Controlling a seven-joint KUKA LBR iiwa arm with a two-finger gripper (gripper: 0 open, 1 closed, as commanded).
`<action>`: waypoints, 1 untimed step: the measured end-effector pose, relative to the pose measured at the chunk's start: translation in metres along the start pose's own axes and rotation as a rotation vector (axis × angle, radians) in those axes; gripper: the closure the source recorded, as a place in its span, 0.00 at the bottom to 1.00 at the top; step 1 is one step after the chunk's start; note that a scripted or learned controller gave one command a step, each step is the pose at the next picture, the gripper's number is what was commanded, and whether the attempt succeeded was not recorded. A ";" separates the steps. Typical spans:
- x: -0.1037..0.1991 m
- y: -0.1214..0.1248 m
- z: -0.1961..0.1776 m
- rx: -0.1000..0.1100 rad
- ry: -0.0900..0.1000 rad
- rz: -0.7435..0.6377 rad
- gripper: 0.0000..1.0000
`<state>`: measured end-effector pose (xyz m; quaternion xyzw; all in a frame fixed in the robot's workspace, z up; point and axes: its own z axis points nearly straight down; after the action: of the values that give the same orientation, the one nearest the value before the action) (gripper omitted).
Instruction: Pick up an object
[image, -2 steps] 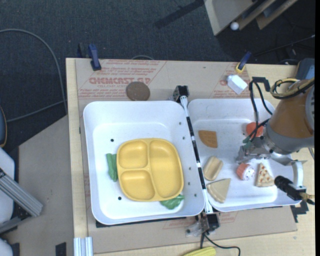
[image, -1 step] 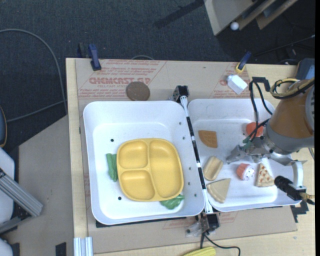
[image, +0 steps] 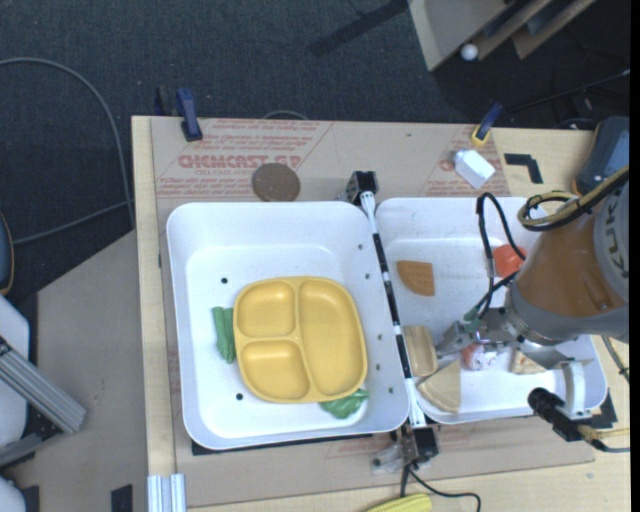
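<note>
Gripper (image: 478, 345) is down low in the right bin (image: 450, 225), can't tell its state from here, with tan wedge pieces (image: 432, 370) just beside it, so I'd guess it's lined up to grab one of those.

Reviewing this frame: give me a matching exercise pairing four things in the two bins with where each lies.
Things:
1. yellow divided plate
2. green piece
3. brown flat piece
4. arm

Places:
A. upper part of the right bin
B. middle of the left bin
C. reaching over the right bin from the right
D. just left of the plate

Pairs: 1-B, 2-D, 3-A, 4-C
</note>
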<state>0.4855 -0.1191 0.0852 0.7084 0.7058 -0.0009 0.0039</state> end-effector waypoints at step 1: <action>0.002 0.000 -0.009 0.000 0.004 -0.002 1.00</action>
<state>0.4859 -0.1166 0.0945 0.7078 0.7064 0.0003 0.0025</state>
